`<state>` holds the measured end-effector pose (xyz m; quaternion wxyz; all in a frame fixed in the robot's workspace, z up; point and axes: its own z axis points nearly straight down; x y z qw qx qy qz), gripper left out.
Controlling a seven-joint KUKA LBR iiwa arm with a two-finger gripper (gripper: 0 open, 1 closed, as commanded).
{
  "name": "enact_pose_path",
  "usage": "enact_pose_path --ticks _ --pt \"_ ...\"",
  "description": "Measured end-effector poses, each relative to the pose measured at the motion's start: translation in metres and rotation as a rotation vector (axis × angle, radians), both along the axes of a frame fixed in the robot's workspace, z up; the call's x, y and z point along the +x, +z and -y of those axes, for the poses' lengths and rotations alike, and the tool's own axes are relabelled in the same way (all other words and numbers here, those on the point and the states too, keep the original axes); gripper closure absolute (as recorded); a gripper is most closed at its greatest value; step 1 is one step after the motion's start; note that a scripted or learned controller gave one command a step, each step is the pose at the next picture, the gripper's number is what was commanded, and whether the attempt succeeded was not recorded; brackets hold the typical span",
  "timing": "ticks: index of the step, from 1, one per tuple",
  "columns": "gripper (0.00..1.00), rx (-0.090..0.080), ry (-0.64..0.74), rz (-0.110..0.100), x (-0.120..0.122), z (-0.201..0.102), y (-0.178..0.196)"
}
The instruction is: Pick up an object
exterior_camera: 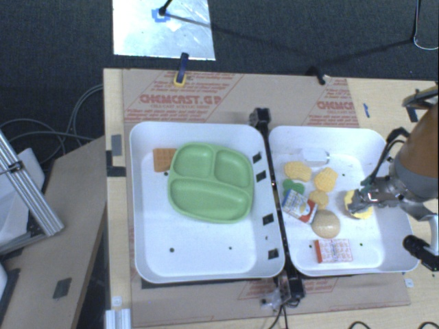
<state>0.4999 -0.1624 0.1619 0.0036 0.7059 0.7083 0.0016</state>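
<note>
Yellow and round, a small object (359, 205) lies near the right wall of the right bin (370, 144), and the gripper (368, 199) sits low right over it, its dark fingers (375, 196) against the object's top; whether they are closed on it or parted cannot be told from this slanted look down. The grey arm (418, 162) comes in over the bin's right edge. Toward that bin's left wall lie a pale yellow piece (297, 171), a yellow corn-like piece (326, 179), a small packet with blue, red and green print (298, 202) whose writing is too small to read, and a tan rounded item (326, 223). Near the front edge rests a flat red-and-white card (333, 251), its text illegible. The left bin (147, 184) carries a green divided plate (209, 182) at its middle, with an orange square (162, 159) just beside the plate toward the back left corner. Brown cardboard (233, 91) under both bins bears the red lettering "CHEMCAST GP" behind each bin.
</note>
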Motion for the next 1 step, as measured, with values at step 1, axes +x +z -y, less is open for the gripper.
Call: enact_pose_path --ticks 1 --pt "1.0 0.0 0.001 0.0 -0.0073 -0.0034 0.0534"
